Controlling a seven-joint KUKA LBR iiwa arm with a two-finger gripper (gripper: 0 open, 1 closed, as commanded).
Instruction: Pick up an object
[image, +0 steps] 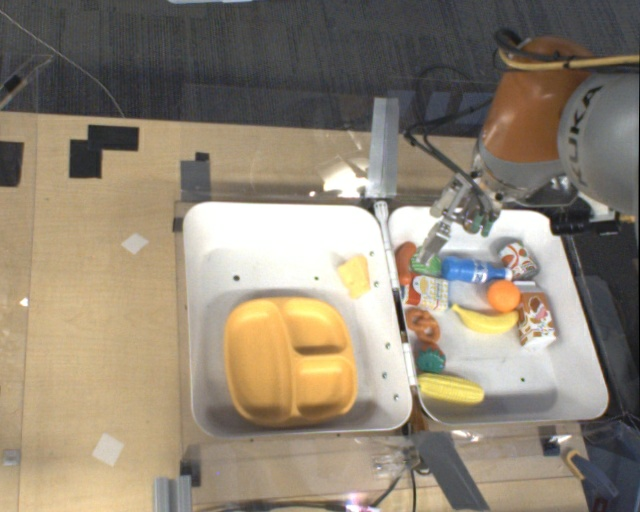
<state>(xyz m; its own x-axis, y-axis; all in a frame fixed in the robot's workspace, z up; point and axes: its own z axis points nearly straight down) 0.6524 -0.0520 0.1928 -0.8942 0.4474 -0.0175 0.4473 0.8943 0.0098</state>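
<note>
My gripper (430, 255) hangs over the back left part of the right bin (575, 385), just above a small green piece (424, 268) and close to a red sausage (404, 262). A blue bottle (472, 270) lies right beside it, and a printed carton (431, 293) sits just in front. I see nothing lifted off the bin floor. Further right lie an orange ball (503, 296), a banana (485, 320), a small can (521, 260) and a brown-and-white carton (536, 320).
A pretzel (422, 324), a teal piece (431, 358) and a corn cob (450, 388) lie along the right bin's left wall. The left bin (215, 240) holds a yellow divided plate (290, 358) and a yellow wedge (353, 275). A grey post (382, 145) stands behind the divider.
</note>
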